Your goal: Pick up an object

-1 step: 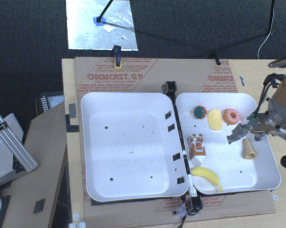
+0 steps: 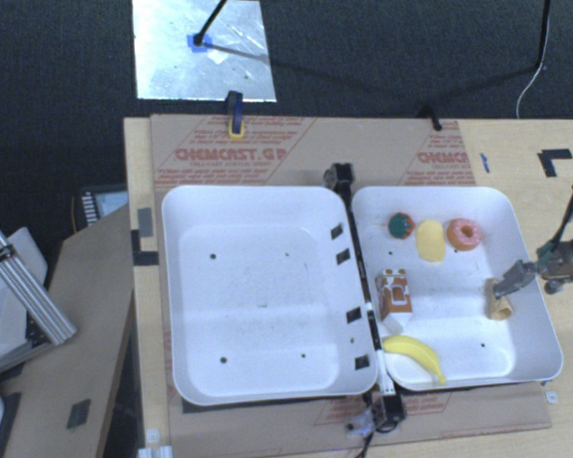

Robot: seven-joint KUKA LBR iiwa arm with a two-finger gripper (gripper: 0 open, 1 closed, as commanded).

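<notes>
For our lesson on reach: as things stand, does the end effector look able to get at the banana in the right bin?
Probably yes. The end effector sits low at the right bin's right side, by a small tan piece. The banana lies near the front left corner, with bare bin floor between and nothing on top of it.

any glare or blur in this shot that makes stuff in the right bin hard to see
Camera view: even lighting and soft shadows on the right bin; the strongest glare is on the silver sheet above the bench. The whole picture is soft and low in detail: the gripper is a grey blur by the tan piece, while the banana, lemon and donut read clearly by colour.
</notes>
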